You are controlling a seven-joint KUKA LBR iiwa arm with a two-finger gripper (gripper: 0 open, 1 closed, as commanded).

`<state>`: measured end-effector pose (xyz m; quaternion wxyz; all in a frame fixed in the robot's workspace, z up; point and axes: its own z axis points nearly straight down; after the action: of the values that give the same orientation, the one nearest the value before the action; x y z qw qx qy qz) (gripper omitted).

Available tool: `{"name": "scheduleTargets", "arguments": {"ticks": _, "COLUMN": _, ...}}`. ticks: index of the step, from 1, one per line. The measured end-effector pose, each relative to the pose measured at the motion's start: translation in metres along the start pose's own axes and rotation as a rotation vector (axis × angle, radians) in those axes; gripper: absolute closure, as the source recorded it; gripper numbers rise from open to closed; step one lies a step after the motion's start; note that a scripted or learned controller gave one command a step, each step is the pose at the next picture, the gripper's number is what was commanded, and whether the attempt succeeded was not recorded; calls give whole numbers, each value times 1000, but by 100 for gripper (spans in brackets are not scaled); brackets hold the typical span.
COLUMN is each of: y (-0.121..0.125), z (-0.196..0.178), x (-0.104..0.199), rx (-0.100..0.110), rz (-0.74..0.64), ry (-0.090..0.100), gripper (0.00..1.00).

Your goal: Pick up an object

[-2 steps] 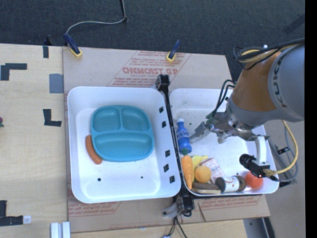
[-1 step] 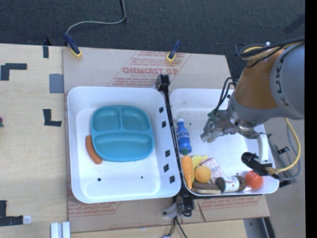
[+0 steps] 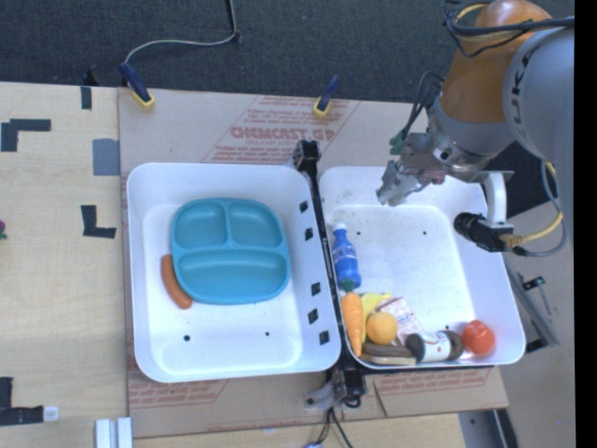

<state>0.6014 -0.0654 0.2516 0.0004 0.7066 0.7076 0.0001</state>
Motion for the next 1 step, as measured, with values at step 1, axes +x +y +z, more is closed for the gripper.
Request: {"name": "scheduleTargets", "arguments": {"ticks": 1, "y": -73, "z": -19, "x": -32, "rx": 2, "rz": 2, "ry": -1, "gripper": 100}}
